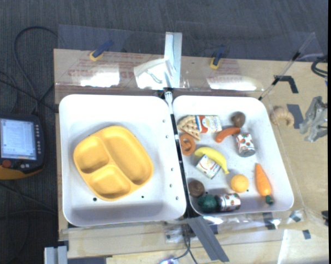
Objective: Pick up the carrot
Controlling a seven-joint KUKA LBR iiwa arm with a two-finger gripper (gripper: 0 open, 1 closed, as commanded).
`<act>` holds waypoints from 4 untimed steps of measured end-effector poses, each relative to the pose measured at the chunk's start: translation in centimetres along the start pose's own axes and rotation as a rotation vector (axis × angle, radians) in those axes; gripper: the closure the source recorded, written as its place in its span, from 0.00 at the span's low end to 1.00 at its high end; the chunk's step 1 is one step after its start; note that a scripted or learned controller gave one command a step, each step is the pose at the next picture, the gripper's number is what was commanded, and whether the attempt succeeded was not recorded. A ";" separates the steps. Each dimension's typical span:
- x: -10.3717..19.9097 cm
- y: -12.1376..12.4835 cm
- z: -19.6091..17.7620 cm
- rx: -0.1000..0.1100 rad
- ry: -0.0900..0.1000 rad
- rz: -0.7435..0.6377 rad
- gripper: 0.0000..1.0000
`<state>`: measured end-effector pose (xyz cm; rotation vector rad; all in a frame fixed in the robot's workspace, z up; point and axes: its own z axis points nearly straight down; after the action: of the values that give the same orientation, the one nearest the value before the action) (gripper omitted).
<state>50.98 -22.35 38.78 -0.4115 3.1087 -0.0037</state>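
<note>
Well below jaws [313, 121]: carrot [263, 182].

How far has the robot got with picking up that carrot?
Nothing looks done yet. The carrot lies in the right bin, near its right wall, next to an orange. The gripper sits outside that bin, over the bench to its right, with nothing between its fingers. Left to do: reach over the carrot, close on it and lift.
</note>
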 end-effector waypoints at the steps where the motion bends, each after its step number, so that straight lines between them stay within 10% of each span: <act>1: 1.7 0.8 7.6 -0.005 0.004 -0.249 1.00; 4: 2.0 0.7 6.1 -0.003 0.001 -0.693 1.00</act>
<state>48.90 -22.22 32.72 -1.4441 2.7861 -0.0017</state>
